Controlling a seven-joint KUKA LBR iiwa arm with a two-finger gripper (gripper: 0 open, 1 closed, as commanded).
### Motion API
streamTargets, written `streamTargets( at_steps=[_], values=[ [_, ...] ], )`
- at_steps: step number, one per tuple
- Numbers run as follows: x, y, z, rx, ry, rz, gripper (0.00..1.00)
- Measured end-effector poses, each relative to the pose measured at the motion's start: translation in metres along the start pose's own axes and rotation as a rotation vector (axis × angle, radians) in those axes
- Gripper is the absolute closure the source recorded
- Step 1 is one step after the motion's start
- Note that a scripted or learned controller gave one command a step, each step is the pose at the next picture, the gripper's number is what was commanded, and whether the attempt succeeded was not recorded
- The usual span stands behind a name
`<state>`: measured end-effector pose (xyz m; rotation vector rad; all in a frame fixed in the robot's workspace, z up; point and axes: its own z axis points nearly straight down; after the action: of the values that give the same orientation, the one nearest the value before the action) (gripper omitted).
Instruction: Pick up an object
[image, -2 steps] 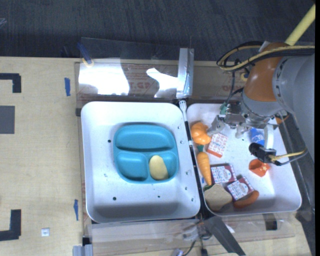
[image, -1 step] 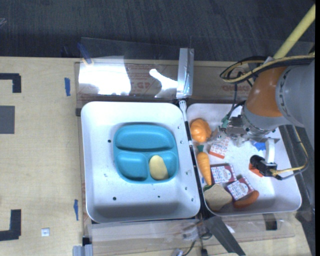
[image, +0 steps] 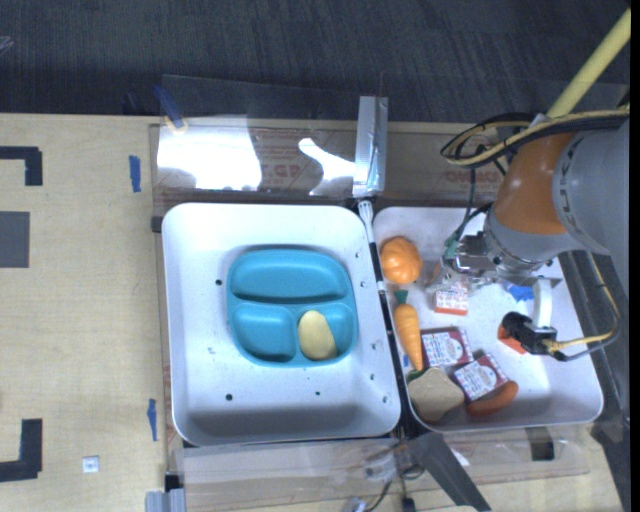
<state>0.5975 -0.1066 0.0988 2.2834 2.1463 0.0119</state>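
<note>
Currently gripper (image: 478, 262) is hovering in right bin (image: 585, 395) near its far edge, above a small red-white packet (image: 451, 299); finger state: can't tell. Orange fruit (image: 401, 260) and carrot (image: 407, 333) are lying along that bin's left wall. Left bin (image: 190, 300) is carrying a blue tray (image: 285, 280) w/ a yellow lemon (image: 317, 334) in its near-right compartment.
</note>
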Motion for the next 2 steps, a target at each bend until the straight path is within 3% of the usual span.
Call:
streamTargets(
  at_steps=[1, 2],
  values=[
    [0.000, 0.000, 0.001, 0.001, 0.000, 0.000, 0.00],
    [0.000, 0.001, -0.010, -0.001, 0.000, 0.000, 1.00]
  ],
)
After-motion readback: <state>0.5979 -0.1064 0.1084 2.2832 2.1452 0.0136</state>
